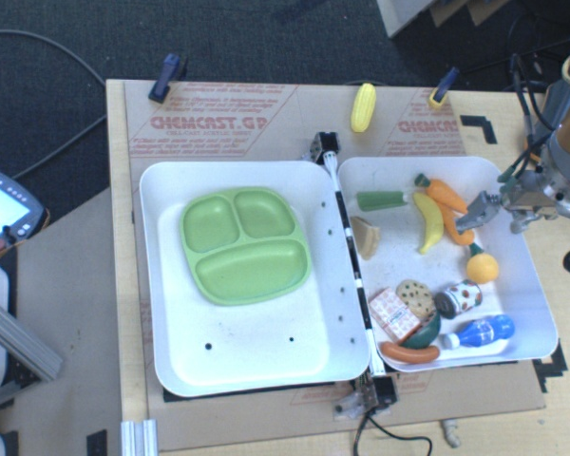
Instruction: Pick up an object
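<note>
Both bins [171, 255] look like smooth, slightly glossy white plastic. The green divided tray [245, 245] has a matt plastic sheen. The counter [228, 122] at the top of the frame is pale printed board, flat and dull. The gripper [480, 212] at right shows brushed grey metal. The blue bottle [480, 332] appears shiny.

Worktop surroundings and fixtures, seen from above.
Worktop [218, 112] of printed brown board; left white bin [171, 350] holding a green divided plate [245, 243]; blue clamp [165, 77] at the rear left edge, a second blue clamp [443, 87] at the rear right; yellow corn cob [363, 107] lying on the board behind the bins; black clip [324, 144] where the bins meet; dark carpet floor [218, 17] with a grey cable [66, 50].
</note>
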Robot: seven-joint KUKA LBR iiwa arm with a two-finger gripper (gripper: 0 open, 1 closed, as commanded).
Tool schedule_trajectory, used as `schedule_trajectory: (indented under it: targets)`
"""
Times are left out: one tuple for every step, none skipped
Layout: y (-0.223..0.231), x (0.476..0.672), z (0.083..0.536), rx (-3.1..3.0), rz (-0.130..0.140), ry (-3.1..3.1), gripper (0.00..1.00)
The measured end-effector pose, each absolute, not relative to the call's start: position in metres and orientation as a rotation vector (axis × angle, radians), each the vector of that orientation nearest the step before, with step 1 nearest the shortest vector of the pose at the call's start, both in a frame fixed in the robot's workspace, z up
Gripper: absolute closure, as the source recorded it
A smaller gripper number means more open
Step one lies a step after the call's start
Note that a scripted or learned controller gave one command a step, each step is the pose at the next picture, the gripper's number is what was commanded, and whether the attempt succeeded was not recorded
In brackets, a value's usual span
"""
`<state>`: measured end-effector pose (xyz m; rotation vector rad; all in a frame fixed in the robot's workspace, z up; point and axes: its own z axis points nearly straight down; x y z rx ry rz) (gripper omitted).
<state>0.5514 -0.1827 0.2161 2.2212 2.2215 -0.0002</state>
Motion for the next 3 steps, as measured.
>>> schedule_trajectory:
  targets:
    - [-0.184, 0.523, 0.111, 2.208, 0.011, 2.21, 0.0]
    - [-0.186, 0.524, 0.122, 2.204, 0.012, 2.204, 1.0]
    - [-0.186, 0.586, 0.179, 2.219, 0.001, 2.221, 1.0]
